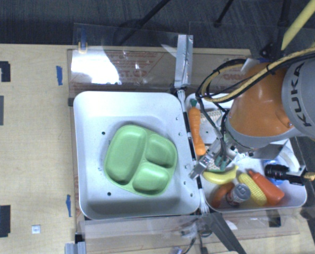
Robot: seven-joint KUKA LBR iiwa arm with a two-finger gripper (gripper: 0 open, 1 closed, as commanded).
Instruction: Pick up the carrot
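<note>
My arm [263, 107] enters from three o'clock, grey with an orange band above the wrist, and covers most of the right bin [297, 197]. Black and yellow cables loop over it near one o'clock.

The left bin [91, 115] sits at nine o'clock of the right bin, the two touching along their shared rims. It holds one item — a green divided plate [140, 159] with three compartments, lying flat near the bin's centre, slightly toward six o'clock.

The carrot [196, 132] lies in the right bin against its nine o'clock wall, long axis running twelve to six o'clock, green stub at the twelve o'clock end. It rests on the bin floor, not between my fingers.

My gripper [213, 163] sits just at the five o'clock side of the carrot's lower end, close to it. Whether my fingers are spread or pressed together I cannot tell — the metal parts blur together there.

A banana [219, 177] lies directly at six o'clock of the gripper. At its four o'clock side sit an ear of corn [252, 189] and, alongside that, an orange-red item [268, 188] of unclear kind. A small grey-capped object [239, 194] stands at the six o'clock edge of the bin beside a round reddish-brown item [219, 194].
</note>
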